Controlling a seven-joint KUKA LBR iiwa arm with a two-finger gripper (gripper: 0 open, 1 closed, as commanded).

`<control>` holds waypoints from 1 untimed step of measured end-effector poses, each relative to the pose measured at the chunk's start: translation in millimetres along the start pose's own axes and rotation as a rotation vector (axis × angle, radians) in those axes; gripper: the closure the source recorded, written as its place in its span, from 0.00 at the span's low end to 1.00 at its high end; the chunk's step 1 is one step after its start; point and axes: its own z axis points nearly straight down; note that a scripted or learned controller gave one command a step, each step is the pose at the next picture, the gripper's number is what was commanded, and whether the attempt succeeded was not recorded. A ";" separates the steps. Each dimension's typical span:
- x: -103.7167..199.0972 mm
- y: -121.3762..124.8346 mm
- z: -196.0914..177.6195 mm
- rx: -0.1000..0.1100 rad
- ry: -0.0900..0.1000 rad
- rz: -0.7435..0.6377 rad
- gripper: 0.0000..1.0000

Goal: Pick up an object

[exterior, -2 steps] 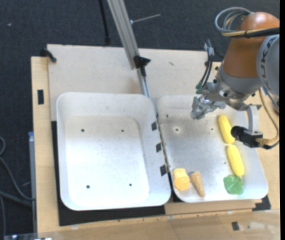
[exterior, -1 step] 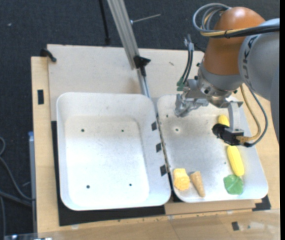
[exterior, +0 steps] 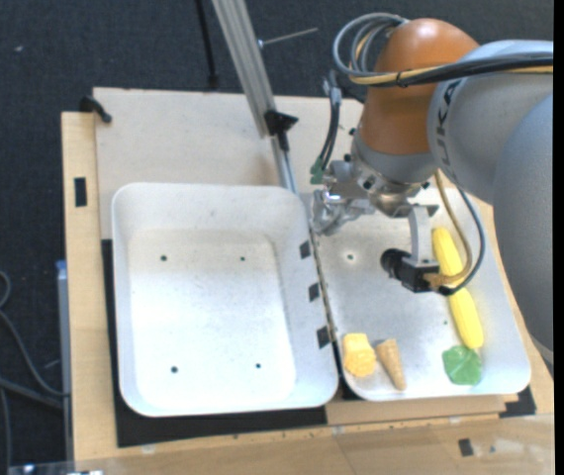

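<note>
From where I stand the arm is in its approach step, with nothing lifted: the pincer (exterior: 333,209) hangs over the upper-left corner of the right-hand bin (exterior: 361,265), and I cannot tell whether it is open or closed, while the pickable things lie well below and to its right — a yellow block (exterior: 358,354) beside an orange cone (exterior: 391,362), a green lump (exterior: 462,365) and two yellow cobs (exterior: 457,287). I judge the next move needs a shift toward one of them, then a descent. Left of the pincer sits the other white bin (exterior: 213,295) on the pale bench (exterior: 183,137), dark carpet (exterior: 25,47) beyond.
</note>
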 end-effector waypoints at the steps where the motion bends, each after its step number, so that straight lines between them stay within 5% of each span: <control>1: 62.6 7.4 -1.0 -0.002 0.001 -0.002 1.00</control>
